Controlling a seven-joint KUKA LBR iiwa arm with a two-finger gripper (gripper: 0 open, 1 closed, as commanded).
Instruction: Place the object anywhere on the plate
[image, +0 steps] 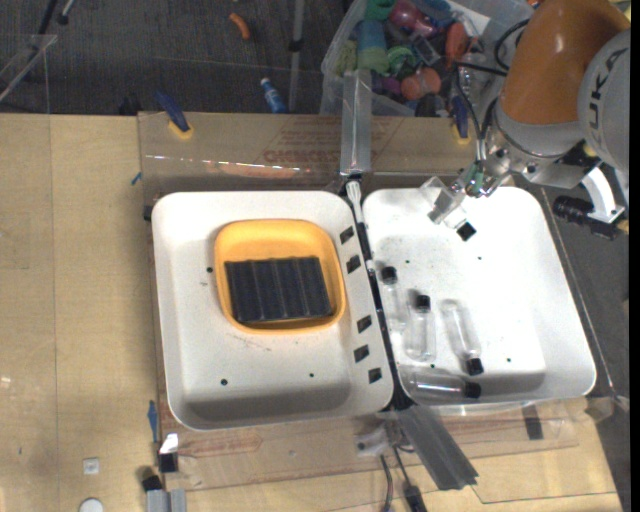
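Fingers (450, 207) hang over far edge of right bin (560, 300), tilted down-left; cannot tell whether parted or closed, nothing visible between them. Clear vials with black caps (440, 335) lie well below fingers, in near half of same bin, several close together. Orange plate (280, 240) sits far left of fingers in left bin (190, 300), dark ribbed slab (278, 290) on it. Tabletop (70, 300) beyond, left.

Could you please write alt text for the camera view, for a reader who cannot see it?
The gripper hovers over the right bin, where clear vials lie. In the left bin sits a yellow plate holding a dark ridged block.
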